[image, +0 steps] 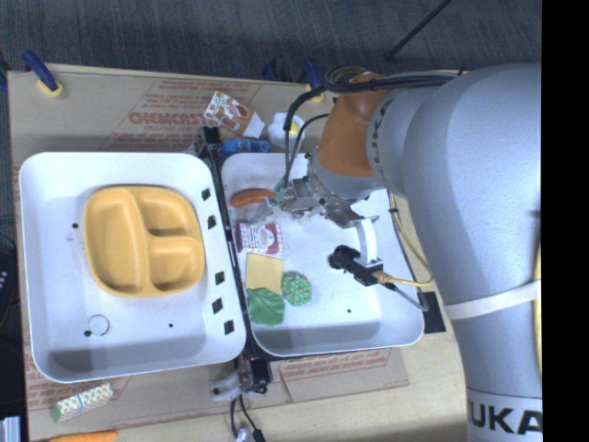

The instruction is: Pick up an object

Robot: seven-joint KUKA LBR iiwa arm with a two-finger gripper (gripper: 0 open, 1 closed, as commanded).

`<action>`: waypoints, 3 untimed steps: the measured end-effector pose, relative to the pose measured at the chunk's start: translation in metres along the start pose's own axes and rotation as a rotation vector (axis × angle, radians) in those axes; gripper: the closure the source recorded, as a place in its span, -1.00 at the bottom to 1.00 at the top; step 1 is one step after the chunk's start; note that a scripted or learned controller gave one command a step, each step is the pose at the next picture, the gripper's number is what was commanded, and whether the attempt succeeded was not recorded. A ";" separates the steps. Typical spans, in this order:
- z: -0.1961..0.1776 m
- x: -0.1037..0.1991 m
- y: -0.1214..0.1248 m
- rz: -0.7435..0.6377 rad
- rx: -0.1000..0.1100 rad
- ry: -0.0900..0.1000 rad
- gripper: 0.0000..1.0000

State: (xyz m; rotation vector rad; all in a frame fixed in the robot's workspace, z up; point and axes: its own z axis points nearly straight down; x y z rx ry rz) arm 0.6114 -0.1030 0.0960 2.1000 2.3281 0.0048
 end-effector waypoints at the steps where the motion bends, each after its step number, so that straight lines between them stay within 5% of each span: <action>1: -0.014 0.013 -0.042 0.049 0.011 0.003 -1.00; 2: 0.004 0.018 -0.110 -0.086 0.010 0.005 -1.00; 3: -0.006 0.018 -0.110 -0.091 0.011 0.005 1.00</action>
